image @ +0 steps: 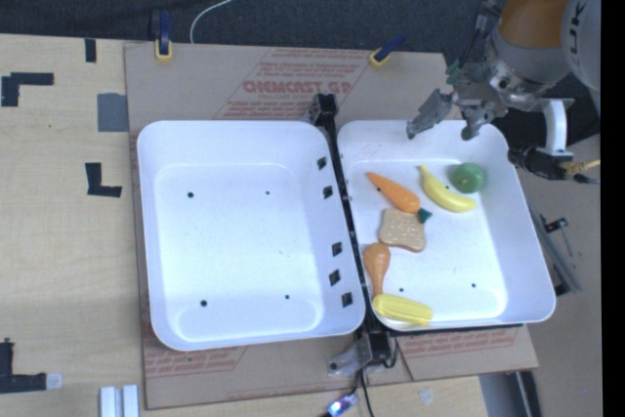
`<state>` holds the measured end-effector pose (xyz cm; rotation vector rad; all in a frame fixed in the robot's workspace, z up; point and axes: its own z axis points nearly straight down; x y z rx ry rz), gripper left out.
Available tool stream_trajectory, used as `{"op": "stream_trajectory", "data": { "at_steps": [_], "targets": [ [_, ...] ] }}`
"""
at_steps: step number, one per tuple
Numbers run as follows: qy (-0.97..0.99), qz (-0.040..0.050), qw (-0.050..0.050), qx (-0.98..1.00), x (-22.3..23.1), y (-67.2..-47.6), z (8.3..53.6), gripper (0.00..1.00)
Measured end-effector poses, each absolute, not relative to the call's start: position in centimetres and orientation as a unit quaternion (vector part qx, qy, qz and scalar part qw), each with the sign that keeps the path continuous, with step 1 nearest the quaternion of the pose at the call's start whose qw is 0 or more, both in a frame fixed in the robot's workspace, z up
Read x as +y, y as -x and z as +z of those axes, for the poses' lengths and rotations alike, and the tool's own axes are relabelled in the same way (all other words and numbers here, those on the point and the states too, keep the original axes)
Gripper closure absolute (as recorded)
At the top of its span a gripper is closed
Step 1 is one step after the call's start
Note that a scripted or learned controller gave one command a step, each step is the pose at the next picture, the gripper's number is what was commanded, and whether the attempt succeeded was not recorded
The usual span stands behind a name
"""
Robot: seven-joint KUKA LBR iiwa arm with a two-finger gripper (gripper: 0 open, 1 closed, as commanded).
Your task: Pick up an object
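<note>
Hovering above the far edge of the right bin (522, 239), the gripper (447, 124) hangs with its jaws spread apart and nothing between them, likely poised high so it can pick a target before descending. All candidates lie in that bin: a carrot (393, 190), banana (444, 190) and green ball (468, 177) toward the far side, bread slice (402, 230) mid-bin, and a gourd (376, 263) and corn cob (401, 310) at the near left corner. The left bin (156, 210) sits alongside.

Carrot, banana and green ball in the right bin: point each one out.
carrot (393, 191), camera view, middle of its orange body.
banana (444, 191), camera view, middle of its yellow curve.
green ball (468, 177), camera view, centre of its top.
</note>
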<state>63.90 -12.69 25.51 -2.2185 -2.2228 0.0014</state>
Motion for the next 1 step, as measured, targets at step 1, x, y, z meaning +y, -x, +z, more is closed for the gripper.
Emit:
{"op": "stream_trajectory", "data": {
  "at_steps": [1],
  "targets": [
    [0.707,0.0050,0.007,-0.707,-11.41,-58.25,13.15,0.00]
  ]
}}
